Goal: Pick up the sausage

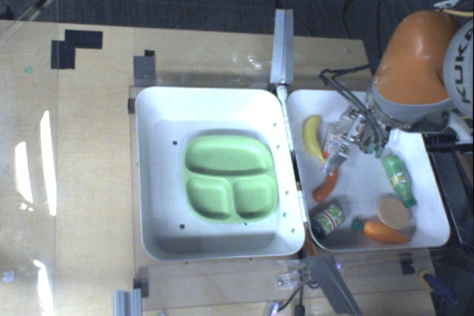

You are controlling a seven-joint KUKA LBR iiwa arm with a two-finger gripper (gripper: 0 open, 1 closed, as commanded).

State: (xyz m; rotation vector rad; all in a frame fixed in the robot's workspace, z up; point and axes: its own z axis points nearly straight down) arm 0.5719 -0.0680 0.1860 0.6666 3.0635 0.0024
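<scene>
Here, pincer [339, 158] just above sausage [325, 186], grip unclear, banana [312, 137] beside, can [327, 219] below, bottle [397, 178] right.

Glossy white plastic bins [148, 159], matt green plastic tray [228, 175], pale wood bench [74, 159], smooth reddish sausage [326, 186].

Fixed overhead cam, slanted down

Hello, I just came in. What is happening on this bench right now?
A grey and orange robot arm reaches into the right bin, with its gripper just above the sausage, next to the banana. The sausage lies on the bin floor, not lifted yet. Also there: a green bottle, a can, a carrot and a cup. The left bin holds a green divided tray.
</scene>
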